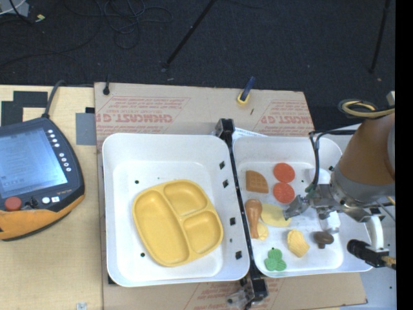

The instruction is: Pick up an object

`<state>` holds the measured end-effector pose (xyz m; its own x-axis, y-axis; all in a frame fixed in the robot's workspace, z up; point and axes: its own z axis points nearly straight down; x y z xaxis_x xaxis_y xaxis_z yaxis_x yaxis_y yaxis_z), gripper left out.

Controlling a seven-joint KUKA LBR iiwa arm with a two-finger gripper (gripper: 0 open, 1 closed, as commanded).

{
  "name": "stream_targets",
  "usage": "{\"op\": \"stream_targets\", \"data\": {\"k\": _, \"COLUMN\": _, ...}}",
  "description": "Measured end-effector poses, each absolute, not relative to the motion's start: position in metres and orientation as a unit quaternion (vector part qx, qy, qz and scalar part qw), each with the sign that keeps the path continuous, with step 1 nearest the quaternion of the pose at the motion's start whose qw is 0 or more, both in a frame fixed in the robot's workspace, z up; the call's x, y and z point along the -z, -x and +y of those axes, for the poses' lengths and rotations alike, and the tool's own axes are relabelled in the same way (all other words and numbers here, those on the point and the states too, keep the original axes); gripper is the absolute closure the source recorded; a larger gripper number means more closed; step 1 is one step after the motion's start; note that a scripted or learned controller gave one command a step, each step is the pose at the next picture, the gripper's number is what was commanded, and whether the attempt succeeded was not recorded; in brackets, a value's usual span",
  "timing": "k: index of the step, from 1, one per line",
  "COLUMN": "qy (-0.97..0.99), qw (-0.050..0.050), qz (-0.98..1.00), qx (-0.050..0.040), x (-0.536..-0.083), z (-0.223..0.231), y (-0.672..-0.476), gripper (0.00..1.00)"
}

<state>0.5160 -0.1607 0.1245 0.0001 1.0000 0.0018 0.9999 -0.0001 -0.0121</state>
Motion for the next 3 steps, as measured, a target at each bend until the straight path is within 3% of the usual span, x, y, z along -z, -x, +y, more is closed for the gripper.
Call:
{"op": "stream_targets", "data": {"k": 1, "qy": 0.704, "qw": 0.001, "qz": -0.71, "qx": 0.0061, "x": -0.106, "z": -0.185, "y": -0.514, "gripper": 0.0}}
{"op": "stream_targets", "data": {"k": 2, "qy": 0.704, "qw": 0.001, "qz": -0.71, "qx": 0.0016, "x": -0.087, "z": -0.116, "y": -0.573, "gripper": 0.0}}
{"op": "stream_targets", "data": {"k": 3, "qy": 0.706, "qw": 0.0, "qz": -0.708, "qx": 0.0007, "x": -0.088, "z": -0.084, "y": -0.622, "gripper": 0.0}}
